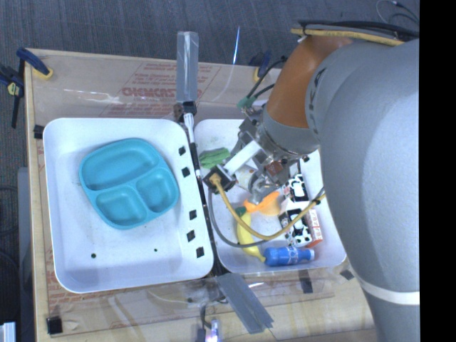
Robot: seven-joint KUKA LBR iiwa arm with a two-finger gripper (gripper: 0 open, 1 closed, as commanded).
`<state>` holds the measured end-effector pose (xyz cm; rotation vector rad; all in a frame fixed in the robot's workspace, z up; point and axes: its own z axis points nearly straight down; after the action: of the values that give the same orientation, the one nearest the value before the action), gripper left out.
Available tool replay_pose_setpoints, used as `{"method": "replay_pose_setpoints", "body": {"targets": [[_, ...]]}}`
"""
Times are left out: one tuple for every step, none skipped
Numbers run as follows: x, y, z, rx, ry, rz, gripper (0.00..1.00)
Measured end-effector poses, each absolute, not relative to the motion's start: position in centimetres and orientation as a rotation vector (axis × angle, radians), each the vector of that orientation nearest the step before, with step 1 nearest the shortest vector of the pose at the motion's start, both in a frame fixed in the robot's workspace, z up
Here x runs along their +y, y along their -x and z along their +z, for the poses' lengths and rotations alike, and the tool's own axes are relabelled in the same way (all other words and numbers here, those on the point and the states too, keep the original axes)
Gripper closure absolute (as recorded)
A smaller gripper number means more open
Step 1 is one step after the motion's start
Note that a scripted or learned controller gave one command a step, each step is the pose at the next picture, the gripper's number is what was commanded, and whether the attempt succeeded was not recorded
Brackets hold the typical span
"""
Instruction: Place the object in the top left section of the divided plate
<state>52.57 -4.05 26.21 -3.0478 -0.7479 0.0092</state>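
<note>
1. Camera view, left bin [64,262]: shallow, glossy white plastic; a smooth blue divided plate [128,182] with three rounded sections lies in it, tilted.
2. Right bin [226,261]: a green object [214,156], a yellow banana [247,235], an orange piece [267,204] and a blue bottle [288,255], partly hidden.
3. Gripper [265,182]: low among them, wrist covering it; grip and held object cannot be told.
</note>
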Motion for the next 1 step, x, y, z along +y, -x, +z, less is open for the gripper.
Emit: {"method": "replay_pose_setpoints", "body": {"targets": [[-2.46, -47.58, 21.30, -0.826, 3.027, 0.013, 1.00]]}}
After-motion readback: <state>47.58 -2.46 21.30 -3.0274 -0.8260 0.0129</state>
